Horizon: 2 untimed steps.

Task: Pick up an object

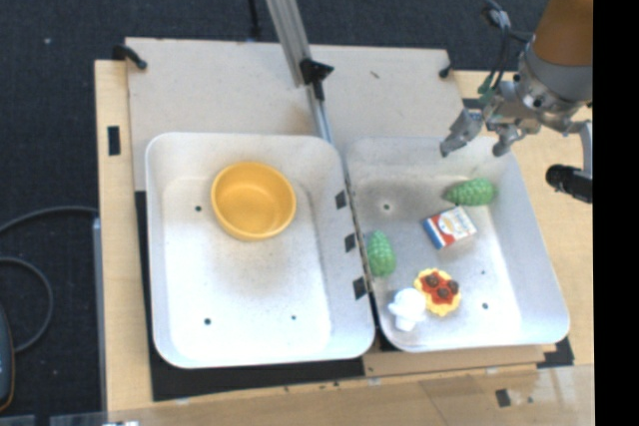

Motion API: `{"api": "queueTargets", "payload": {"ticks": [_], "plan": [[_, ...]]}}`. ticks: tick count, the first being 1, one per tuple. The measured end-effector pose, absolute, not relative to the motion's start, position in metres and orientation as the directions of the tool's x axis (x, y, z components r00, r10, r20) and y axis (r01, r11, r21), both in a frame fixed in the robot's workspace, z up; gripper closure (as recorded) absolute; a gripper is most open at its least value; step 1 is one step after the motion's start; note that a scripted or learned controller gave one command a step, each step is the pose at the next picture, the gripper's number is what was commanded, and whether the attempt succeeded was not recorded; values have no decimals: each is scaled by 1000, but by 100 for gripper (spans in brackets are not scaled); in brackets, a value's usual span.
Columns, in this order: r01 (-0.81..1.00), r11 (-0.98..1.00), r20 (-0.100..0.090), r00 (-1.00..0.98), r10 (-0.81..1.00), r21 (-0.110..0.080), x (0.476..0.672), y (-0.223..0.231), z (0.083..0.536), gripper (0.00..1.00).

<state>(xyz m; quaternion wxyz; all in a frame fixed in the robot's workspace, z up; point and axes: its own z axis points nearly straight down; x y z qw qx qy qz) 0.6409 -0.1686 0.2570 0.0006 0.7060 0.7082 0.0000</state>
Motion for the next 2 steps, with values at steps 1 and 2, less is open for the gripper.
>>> {"api": "queueTargets", "payload": {"ticks": [1,2], "plan": [[1000,4,-2,-4,1000,1,641,-169,257,0],[1000,-1,-2,0,1000,-5,641,-172,194,0]]}}
